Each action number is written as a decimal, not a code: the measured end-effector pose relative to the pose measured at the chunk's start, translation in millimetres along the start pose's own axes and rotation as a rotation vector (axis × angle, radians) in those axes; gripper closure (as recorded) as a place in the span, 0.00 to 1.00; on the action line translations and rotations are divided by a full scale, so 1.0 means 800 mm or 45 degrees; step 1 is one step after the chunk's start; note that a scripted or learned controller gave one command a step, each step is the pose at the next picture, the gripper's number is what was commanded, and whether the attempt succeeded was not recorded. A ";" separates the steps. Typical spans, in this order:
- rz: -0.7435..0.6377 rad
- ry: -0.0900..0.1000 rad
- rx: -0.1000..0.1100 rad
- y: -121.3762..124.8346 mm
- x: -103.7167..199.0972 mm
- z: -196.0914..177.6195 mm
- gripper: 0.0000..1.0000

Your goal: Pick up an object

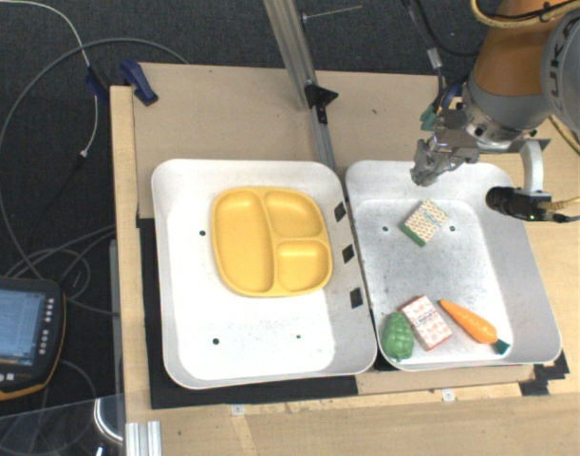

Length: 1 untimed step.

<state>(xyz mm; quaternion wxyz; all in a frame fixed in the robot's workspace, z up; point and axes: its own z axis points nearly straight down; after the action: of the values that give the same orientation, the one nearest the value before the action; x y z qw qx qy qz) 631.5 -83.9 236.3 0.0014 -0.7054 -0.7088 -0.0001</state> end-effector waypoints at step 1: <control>-0.001 0.001 0.000 0.004 0.055 0.002 1.00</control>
<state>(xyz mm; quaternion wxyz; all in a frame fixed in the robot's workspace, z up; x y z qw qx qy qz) 634.4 -39.8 234.9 0.0016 -0.7052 -0.7090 -0.0003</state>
